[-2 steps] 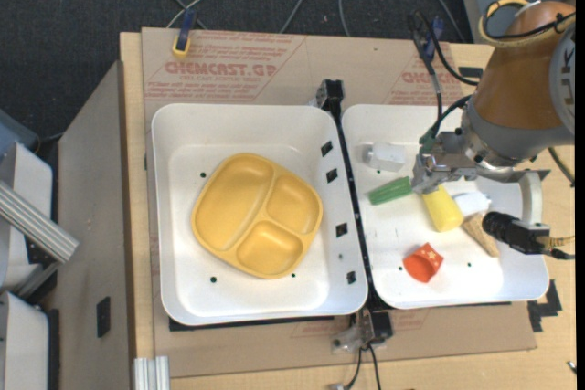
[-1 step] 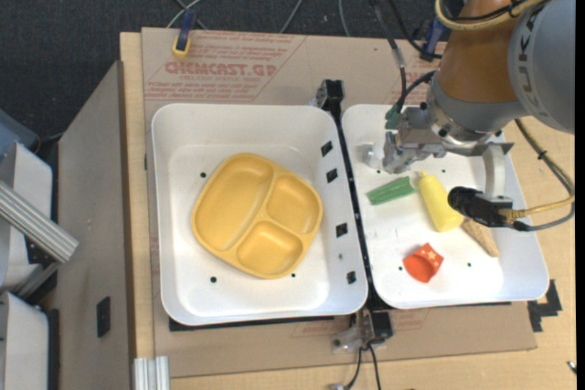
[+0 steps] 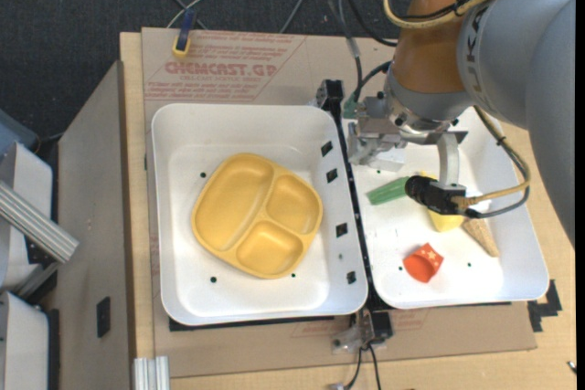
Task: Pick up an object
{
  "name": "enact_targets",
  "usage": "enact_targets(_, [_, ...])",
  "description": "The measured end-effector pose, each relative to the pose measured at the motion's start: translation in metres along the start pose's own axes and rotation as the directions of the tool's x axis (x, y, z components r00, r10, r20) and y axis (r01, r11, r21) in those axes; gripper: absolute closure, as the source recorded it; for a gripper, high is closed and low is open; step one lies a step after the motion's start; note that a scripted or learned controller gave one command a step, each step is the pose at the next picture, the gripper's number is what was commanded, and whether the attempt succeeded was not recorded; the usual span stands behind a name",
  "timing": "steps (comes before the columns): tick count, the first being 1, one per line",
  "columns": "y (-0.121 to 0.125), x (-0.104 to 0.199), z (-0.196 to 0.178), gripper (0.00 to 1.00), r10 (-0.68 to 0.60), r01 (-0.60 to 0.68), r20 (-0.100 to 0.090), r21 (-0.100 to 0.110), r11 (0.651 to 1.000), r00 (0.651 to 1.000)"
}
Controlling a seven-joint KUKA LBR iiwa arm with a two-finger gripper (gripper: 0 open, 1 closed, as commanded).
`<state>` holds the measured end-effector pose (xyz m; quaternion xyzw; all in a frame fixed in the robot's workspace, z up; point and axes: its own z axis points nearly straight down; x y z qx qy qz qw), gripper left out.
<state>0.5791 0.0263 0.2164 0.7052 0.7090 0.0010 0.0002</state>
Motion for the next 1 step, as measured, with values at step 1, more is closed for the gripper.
enact_targets(1, [0.02,0.0424,0.0047,1.0,0.001,-0.001,0.0,0.0,1.0,1.0])
